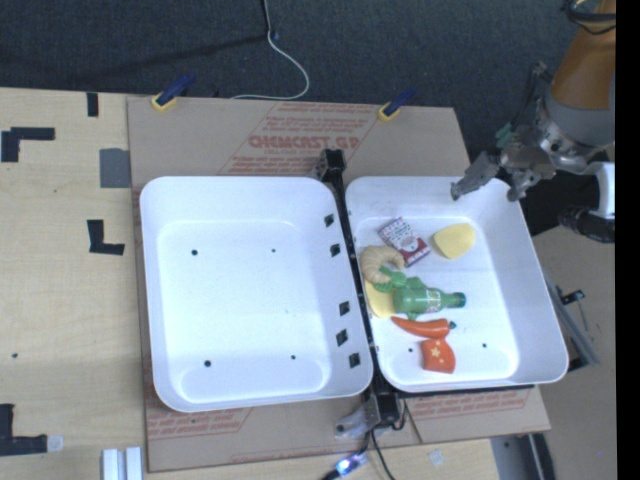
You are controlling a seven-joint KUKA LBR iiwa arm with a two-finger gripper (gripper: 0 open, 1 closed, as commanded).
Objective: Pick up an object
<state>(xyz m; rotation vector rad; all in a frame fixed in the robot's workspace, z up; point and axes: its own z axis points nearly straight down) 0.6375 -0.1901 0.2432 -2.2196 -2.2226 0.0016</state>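
**Bins, arm and a cluster of small items**

Cardboard sheet [290,143], brown and flat with red print, lies on the pale wooden bench [60,268] beneath both bins. The left shallow white plastic bin [165,298], smooth with rounded corners, adjoins the right shallow white plastic bin [535,298] along a black clipped seam. The grey arm with its orange band [585,68] enters at the upper right. Its two-finger gripper [492,180] hangs over the right bin's far rim, fingers spread apart with nothing between them.

The objects sit bunched in the right bin's left half, well apart from the gripper and nearer the camera. By size: a green plastic bottle [425,296] lying on its side; a tan rounded lump [380,261] touching it; a yellow rounded piece [454,240], closest to the gripper; a red-and-white printed packet [403,238]; a red blocky piece [438,356]; a slim red chilli shape [420,325]. The bin's right half offers bare floor.
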